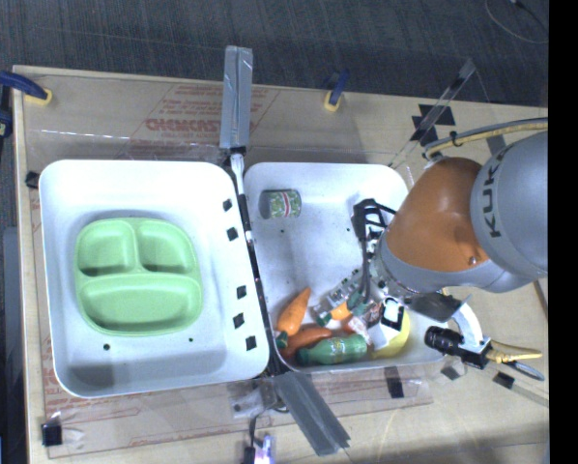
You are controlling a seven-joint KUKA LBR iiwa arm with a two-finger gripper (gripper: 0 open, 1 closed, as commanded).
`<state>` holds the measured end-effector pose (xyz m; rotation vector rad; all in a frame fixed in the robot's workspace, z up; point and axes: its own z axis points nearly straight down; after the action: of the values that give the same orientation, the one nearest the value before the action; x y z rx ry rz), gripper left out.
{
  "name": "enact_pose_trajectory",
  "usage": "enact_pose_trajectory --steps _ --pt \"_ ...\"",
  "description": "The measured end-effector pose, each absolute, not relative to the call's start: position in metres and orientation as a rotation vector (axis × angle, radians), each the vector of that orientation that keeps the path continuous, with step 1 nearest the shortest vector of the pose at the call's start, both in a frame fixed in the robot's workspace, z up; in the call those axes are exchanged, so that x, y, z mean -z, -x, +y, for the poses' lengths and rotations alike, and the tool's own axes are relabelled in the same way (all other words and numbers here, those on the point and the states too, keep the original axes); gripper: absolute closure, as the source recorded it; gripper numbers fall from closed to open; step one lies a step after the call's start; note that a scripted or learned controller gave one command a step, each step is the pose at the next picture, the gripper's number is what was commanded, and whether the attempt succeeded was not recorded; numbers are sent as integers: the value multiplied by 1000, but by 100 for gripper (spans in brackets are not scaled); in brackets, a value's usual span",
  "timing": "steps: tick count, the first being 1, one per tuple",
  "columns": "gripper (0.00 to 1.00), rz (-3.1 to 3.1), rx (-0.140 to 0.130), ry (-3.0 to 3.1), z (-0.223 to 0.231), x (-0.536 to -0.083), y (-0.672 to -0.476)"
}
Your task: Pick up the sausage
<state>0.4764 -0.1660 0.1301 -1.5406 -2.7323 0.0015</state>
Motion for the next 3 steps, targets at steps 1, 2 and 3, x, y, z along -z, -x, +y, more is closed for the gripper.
enact_pose_trajectory --steps 1,2,3 --pt "100 -2911 0 1185 -100 -187 -478" --pt "100 -2954 2 1086 -211 -108 -480" --pt "100 -2868 0 1284 -150 -183 -507"
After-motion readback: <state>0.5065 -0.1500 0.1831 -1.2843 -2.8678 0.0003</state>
